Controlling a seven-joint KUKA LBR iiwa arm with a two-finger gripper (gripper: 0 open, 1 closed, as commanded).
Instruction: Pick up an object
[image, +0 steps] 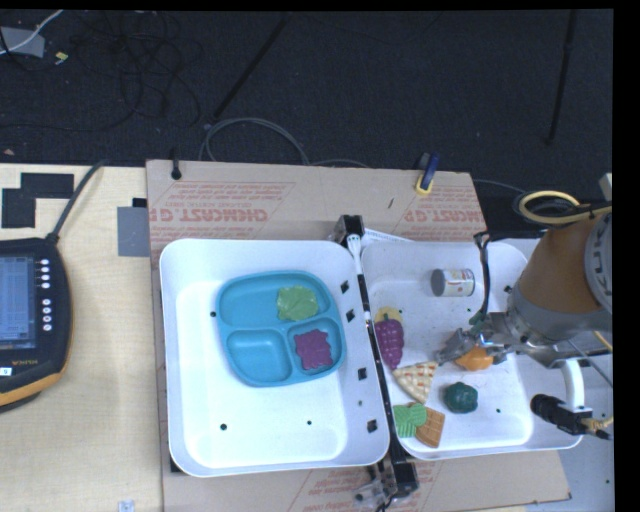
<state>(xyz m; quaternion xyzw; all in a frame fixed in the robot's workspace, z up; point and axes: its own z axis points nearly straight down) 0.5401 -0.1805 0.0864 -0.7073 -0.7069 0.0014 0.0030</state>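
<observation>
Over the right-hand white plastic bin (505, 425), the grey KUKA arm with its orange band (560, 275) reaches in from three o'clock, its two-finger gripper (470, 345) lowered among a scatter of toy food. An orange, rounded toy piece (476, 360) lies right at the gripper's tip, touching or nearly so; whether metal actually closes round it cannot be told from this angle, and the gripper's state is likewise unreadable.

Around that spot, clockwise: a small silver tin can (453, 283) lies on its side at twelve o'clock, a dark green round toy (461, 397) sits at five o'clock, a green-and-orange block pair (420, 423) rests near the bin's front edge at seven o'clock, a tan wedge like a pizza slice (417, 379) lies at eight o'clock, and a purple grape bunch (389, 339) hugs the bin's left wall at nine o'clock.

The left-hand white bin (200, 420) carries a blue three-compartment plastic tray (250, 345), with a light green leafy toy (297, 303) in its upper right section and a magenta lumpy toy (314, 348) in the lower right.

By the look of it, the pick is at the grasp stage, on the orange piece. The next move calls for a firm closure on it, then a straight lift clear of the neighbouring wedge and green toy; the piece's rounded shape may let it slip.
</observation>
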